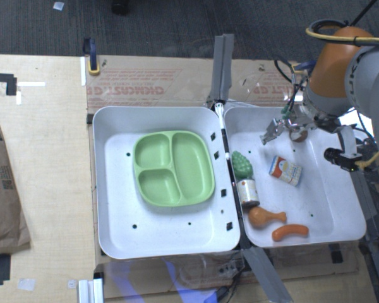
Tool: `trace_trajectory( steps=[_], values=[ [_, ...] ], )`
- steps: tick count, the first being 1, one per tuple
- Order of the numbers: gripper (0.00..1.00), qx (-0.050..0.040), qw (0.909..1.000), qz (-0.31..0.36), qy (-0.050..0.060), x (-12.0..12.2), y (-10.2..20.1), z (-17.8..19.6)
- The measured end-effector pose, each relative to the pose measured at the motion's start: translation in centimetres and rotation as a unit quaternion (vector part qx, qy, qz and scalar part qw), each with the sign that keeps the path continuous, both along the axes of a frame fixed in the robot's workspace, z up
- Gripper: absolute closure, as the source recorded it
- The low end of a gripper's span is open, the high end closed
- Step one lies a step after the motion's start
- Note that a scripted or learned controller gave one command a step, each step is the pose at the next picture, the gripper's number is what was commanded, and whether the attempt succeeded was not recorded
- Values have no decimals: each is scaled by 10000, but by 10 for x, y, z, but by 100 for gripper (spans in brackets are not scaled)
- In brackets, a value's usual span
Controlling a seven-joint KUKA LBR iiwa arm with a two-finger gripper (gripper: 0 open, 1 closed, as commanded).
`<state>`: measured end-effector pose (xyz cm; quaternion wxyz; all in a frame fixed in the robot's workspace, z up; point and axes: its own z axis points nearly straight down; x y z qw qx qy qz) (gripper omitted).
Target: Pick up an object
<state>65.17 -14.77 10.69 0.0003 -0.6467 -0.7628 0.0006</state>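
Note:
My gripper (281, 133) hangs over the far part of the right bin (331, 223), open, with nothing between its fingers. Below it in that bin lie a small red and white carton (285, 170), a bumpy green toy (242, 164) against the left wall, a small can (247, 192) just in front of it, a tan drumstick toy (266, 217) and an orange sausage toy (290, 232). The carton is the closest, a short way toward the front of the gripper.
The left bin (114, 226) holds a green divided plate (175, 168). A grey divider (222, 74) runs between the bins at the back. A brown paper bag (3, 188) lies on the bench at far left. The arm's cables (290, 74) loop above the right bin.

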Motion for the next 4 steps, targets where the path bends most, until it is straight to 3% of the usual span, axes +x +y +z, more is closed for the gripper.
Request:
trace_trajectory(
  steps=[1, 2, 3, 4],
  values=[
    [0, 1, 10000, 48, -2, -52, 9, -15],
    [0, 3, 9998, 221, 1, -83, 19, -15],
    [100, 1, 9998, 200, -4, -83, 18, -6],
    [100, -2, 9998, 223, -1, -45, 95, 84]
  ],
)
